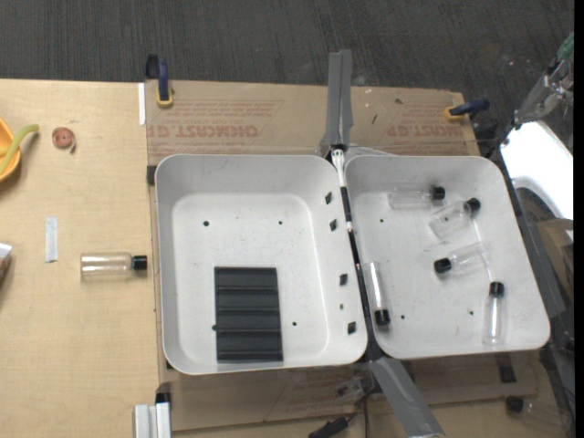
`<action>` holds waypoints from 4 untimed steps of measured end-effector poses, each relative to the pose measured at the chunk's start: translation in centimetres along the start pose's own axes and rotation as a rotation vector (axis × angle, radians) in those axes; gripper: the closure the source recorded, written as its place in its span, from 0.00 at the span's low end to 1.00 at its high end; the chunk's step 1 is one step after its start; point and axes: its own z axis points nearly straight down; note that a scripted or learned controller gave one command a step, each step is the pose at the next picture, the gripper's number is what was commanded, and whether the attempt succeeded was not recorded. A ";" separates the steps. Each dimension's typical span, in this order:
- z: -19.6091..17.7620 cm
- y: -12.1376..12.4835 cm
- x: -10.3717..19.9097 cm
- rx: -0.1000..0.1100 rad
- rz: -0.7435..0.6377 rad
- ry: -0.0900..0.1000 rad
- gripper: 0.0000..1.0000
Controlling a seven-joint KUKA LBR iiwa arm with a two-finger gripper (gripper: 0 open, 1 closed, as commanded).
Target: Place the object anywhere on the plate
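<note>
Five clear vials with black caps (456, 215) lie scattered in the right bin (520, 245), ready for picking, the dark ridged plate (247, 314) waiting in the left bin (182, 245); the jaws' state cannot be told.

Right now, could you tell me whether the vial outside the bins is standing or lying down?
Lying down: the vial rests on its side on the bench, black cap toward the left bin.

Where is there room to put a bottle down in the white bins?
The left bin has bare floor above and beside the black plate. The right bin is crowded with small clear bottles; only its lower middle is bare.
</note>
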 end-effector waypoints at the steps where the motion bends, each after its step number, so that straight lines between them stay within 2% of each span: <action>1: -8.0 -7.9 -1.4 0.001 0.142 0.000 0.00; 2: -7.9 -3.0 0.9 0.002 0.335 -0.001 0.00; 3: -7.9 -1.1 6.0 0.003 0.784 -0.001 0.00; 4: -7.9 -4.1 -1.9 0.004 0.773 -0.001 0.00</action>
